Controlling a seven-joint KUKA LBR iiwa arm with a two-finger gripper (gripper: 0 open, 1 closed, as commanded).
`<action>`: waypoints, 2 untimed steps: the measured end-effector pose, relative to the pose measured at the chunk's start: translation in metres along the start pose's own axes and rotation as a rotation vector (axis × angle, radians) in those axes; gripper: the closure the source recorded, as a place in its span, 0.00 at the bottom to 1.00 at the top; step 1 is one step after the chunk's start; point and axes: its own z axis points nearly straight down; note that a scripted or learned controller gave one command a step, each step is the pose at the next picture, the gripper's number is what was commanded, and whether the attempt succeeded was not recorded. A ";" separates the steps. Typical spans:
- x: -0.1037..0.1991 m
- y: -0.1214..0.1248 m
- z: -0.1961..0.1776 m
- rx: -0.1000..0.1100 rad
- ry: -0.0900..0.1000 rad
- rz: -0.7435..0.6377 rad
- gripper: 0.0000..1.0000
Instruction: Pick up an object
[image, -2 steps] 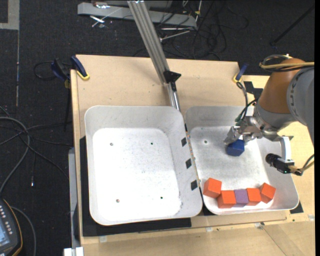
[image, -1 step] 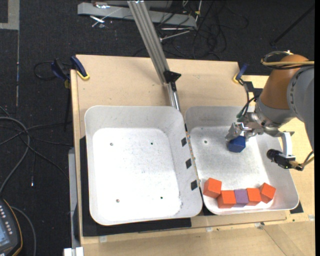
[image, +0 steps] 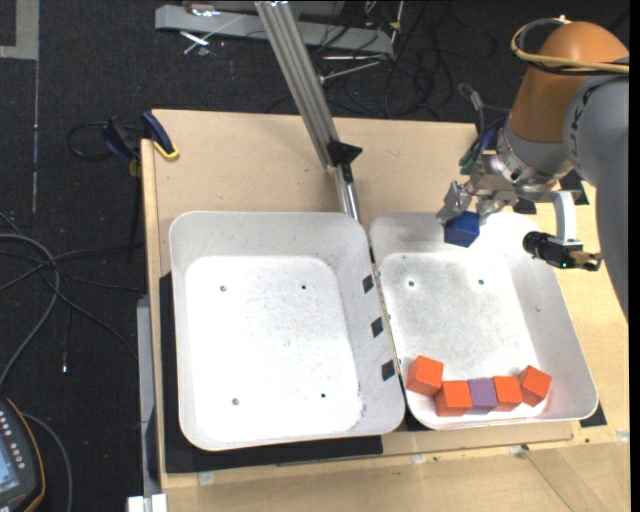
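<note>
My gripper (image: 463, 218) hangs over the far edge of the right bin (image: 480, 310), reaching in from the upper right. A blue cube (image: 461, 232) sits between its fingers, lifted above the bin floor. Along the near edge of the right bin lies a row of blocks: an orange block (image: 425, 375), another orange block (image: 454, 396), a purple block (image: 482, 392), then two more orange ones ending at the right block (image: 536, 384).
The left bin (image: 265, 325) lies beside the right one, with black clips (image: 378, 325) along the shared wall. A slanted metal pole (image: 310, 95) crosses the bench behind the bins. A blue and yellow clamp (image: 155, 135) sits at the bench's far left corner.
</note>
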 end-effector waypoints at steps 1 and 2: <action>0.081 -0.059 -0.002 0.016 0.004 0.000 1.00; 0.166 -0.024 -0.011 0.008 0.004 -0.002 1.00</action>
